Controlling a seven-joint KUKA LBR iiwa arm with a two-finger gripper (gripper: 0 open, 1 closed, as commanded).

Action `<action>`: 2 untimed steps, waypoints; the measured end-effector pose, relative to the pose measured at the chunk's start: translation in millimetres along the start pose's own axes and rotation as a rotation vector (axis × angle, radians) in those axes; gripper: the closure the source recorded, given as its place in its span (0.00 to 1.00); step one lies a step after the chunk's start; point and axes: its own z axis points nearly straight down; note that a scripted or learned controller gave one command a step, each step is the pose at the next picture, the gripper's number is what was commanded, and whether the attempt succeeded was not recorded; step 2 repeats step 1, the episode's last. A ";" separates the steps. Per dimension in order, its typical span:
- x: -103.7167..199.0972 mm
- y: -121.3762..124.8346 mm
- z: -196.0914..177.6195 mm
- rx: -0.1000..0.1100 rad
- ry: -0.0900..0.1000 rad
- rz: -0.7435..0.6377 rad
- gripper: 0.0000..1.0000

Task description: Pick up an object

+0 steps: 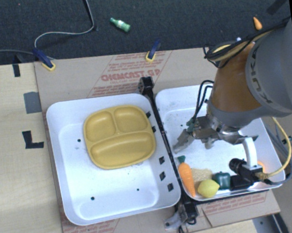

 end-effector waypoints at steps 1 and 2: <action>-1.9 -24.3 -0.1 0.000 0.000 0.000 0.00; -1.9 -24.3 -0.1 0.000 0.000 0.000 0.00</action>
